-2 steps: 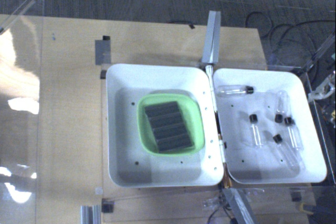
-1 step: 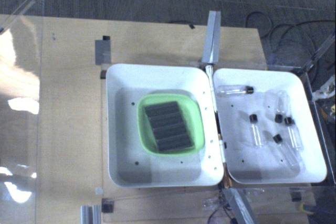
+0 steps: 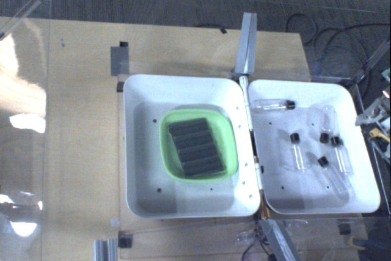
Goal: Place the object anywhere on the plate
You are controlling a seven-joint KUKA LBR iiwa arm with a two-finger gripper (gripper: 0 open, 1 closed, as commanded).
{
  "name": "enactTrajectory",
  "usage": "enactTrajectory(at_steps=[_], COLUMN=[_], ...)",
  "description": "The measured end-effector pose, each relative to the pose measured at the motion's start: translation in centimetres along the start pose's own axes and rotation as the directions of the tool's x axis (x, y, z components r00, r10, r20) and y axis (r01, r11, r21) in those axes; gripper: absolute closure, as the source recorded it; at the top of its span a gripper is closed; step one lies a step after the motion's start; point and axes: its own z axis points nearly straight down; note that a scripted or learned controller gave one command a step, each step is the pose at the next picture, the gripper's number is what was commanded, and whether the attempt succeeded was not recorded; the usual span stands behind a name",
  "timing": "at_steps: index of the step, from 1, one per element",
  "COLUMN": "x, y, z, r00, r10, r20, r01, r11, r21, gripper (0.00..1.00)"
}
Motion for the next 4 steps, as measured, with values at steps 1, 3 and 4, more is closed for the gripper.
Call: enactTrajectory(at_steps=[1, 3, 4], x=[0.2, 0.1, 0.0], y=[-0.1, 0.1, 0.0], z=[-11.8, -14.6, -4.9], r00=[0.991, 0.958, 0.957], r10=[0.131, 0.286, 0.29], r20=[-0.007, -0.007, 0.0], r01=[-0.131, -0.286, -0.29], r11=[0.991, 0.958, 0.957], r21=[-0.008, -0.008, 0.0], gripper=[0.0, 0.0, 0.0])
